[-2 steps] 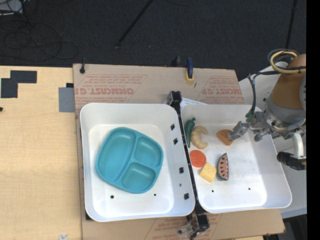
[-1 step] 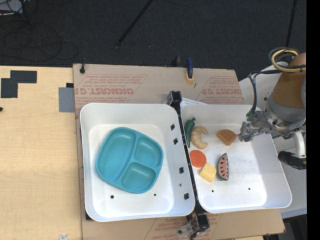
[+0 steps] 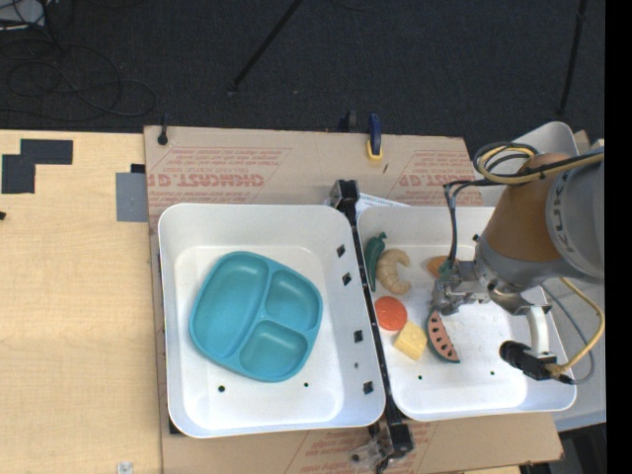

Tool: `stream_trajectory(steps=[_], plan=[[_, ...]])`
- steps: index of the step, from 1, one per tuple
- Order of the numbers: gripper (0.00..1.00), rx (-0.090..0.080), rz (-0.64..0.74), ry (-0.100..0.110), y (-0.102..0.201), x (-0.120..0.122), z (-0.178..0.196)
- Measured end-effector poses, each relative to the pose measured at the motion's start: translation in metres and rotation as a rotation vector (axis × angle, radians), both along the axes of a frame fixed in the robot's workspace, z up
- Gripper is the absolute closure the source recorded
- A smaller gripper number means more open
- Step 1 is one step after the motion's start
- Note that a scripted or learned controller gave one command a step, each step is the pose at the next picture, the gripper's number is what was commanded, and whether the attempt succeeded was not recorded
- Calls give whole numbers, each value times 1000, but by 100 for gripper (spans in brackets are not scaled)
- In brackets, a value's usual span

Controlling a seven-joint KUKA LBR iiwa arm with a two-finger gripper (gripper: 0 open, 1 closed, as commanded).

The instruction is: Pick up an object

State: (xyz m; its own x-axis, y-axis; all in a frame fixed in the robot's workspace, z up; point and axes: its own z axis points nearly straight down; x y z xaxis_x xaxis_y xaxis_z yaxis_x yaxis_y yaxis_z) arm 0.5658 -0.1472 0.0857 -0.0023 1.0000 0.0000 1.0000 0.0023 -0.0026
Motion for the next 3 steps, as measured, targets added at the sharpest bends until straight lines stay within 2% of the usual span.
stream_trajectory(steps=[1, 2, 3], plan=[[100, 0, 2, -1, -10, 17, 2], [100, 6, -3, 10, 37, -96, 5], [100, 0, 0, -4, 56, -22, 2]])
